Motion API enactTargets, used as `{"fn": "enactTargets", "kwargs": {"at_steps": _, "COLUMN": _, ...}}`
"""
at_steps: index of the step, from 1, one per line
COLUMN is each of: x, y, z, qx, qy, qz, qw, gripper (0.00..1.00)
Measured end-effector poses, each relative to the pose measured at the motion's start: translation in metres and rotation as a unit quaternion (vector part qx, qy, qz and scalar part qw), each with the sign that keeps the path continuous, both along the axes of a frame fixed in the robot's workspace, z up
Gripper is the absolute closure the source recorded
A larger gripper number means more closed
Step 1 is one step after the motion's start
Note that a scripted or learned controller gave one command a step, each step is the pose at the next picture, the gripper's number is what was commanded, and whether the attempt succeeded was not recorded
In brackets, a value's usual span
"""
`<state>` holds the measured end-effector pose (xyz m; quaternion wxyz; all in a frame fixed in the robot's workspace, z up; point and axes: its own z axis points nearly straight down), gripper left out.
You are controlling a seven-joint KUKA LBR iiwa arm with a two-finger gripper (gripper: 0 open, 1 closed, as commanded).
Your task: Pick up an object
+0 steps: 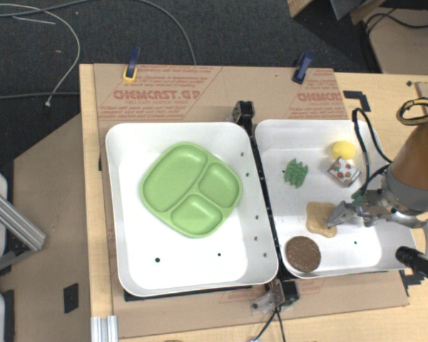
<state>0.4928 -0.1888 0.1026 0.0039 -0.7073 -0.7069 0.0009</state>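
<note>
From the fixed camera above the desk [93, 212], two shallow white bins sit side by side. The left bin [128, 248] holds a green divided plate [191, 189], turned so its corners point up, down, left and right in the picture.

The right bin [285, 137] holds the small things: a green leafy piece [296, 172] near its upper left, a yellow ball [343, 149] at its upper middle, a small white block with red and green marks [344, 171] just below the ball and touching it or nearly so, a tan flat piece [319, 217] lower down, and a brown round disc [302, 253] at the bin's lower left corner.

The tan piece is slightly longer up-down than wide, its long axis running roughly toward the near edge of the bin.

The arm comes in from the right, and the claw [340, 214] sits low at the tan piece's right edge, pointing left. Whether its fingers are apart or together I cannot tell; nothing is visibly between them
</note>
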Motion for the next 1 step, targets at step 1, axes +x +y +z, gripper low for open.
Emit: {"fn": "enactTargets", "kwargs": {"at_steps": 1, "x": 0.0015, "y": -0.0001, "z": -0.0153, "qx": -0.0006, "qy": -0.003, "qz": 0.000, "qw": 1.0000, "gripper": 0.00}}
